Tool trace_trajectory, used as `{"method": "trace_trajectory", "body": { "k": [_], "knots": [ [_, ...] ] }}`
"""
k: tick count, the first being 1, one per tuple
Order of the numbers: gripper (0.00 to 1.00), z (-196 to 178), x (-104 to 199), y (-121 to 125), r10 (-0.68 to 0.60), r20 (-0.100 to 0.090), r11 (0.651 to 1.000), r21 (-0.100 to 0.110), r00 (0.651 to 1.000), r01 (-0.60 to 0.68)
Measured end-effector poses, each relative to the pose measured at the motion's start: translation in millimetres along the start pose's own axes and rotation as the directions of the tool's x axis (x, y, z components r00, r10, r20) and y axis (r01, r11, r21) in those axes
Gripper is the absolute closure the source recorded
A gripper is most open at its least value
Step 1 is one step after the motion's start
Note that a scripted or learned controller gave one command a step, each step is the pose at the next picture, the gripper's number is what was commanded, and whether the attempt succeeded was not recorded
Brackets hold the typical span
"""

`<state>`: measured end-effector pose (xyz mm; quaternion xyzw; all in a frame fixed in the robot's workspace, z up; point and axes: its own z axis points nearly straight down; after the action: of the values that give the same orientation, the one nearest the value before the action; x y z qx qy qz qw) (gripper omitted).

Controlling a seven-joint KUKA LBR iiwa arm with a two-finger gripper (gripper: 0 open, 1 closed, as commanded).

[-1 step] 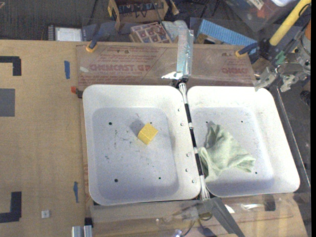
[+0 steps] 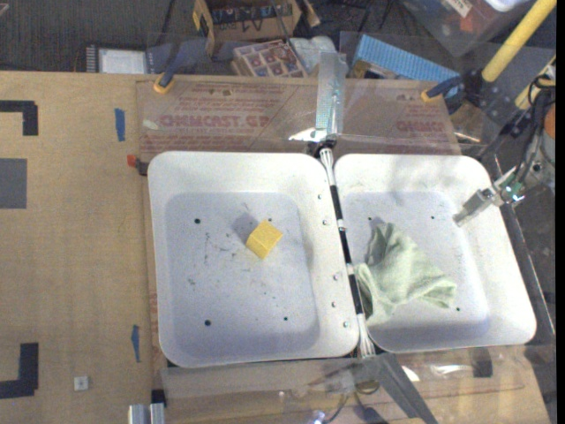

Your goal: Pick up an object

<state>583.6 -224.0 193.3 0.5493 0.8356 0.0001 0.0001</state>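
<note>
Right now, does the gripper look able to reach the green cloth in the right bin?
Probably yes. The gripper sits at the right bin's upper right, and the green cloth lies uncovered toward the bin's left side, with bare floor between them.

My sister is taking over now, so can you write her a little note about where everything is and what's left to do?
End effector: at the right bin's right side, holding nothing that can be seen.
Yellow block: lying in the middle of the left bin.
Pale green cloth: crumpled in the right bin, against its left wall.
Done: nothing picked up yet.
Left: grab one object and lift it.
</note>
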Motion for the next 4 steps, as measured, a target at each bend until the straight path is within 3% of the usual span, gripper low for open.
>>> {"method": "trace_trajectory", "body": {
  "k": [1, 2, 3, 4],
  "knots": [
    [0.00, -23.3, 19.3, -3.2, -0.597, 0.001, 0.802, -0.001, 0.802, 0.597],
    [0.00, 105.8, 20.9, -45.1, -0.811, 0.005, 0.586, 0.000, 0.586, 0.811],
    [0.00, 105.8, 40.7, -93.8, -0.740, 0.007, 0.673, -0.001, 0.673, 0.740],
    [0.00, 105.9, 51.5, -90.0, -0.308, 0.003, 0.951, -0.001, 0.951, 0.308]
  ]
}}
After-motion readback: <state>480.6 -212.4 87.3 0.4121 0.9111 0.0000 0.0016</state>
